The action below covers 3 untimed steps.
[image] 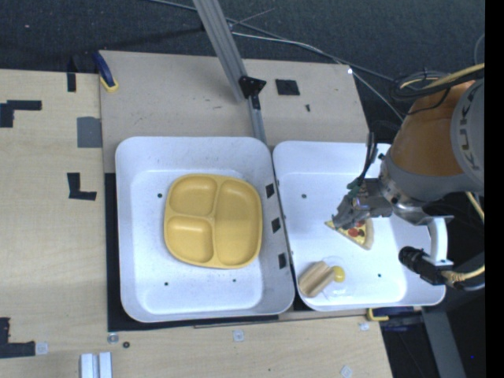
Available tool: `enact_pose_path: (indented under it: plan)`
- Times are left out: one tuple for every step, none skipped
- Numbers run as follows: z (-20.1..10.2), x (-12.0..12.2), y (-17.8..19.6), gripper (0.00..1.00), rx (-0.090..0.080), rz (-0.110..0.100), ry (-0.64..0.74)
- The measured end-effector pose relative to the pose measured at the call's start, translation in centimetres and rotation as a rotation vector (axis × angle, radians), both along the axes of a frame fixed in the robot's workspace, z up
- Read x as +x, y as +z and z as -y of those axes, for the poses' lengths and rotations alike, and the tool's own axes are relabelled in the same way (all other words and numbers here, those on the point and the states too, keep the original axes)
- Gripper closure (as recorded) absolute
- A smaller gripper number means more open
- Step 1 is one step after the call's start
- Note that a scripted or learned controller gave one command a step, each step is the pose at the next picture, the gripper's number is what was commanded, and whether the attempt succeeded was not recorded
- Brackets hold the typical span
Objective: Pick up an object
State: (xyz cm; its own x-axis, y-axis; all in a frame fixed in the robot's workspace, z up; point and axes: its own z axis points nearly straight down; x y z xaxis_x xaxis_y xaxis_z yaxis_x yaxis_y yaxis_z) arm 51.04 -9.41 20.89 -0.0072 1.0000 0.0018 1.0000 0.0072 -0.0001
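Pizza slice (359, 234) seemingly tip left, long axis level, tool (352, 213) over it, grip unclear

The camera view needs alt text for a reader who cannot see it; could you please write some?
The gripper is down on a toy pizza slice in the right bin, near a hot dog toy. A yellow divided plate lies in the left bin.
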Motion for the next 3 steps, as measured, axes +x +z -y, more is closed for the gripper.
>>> enact_pose_path:
  plan:
    - [-5.8,0.2,0.8,1.00,-0.001,-0.001,0.000]
    - [-11.6,0.8,1.6,1.00,-0.001,-0.002,0.000]
    - [-16.7,1.2,0.8,1.00,-0.002,-0.003,-0.001]
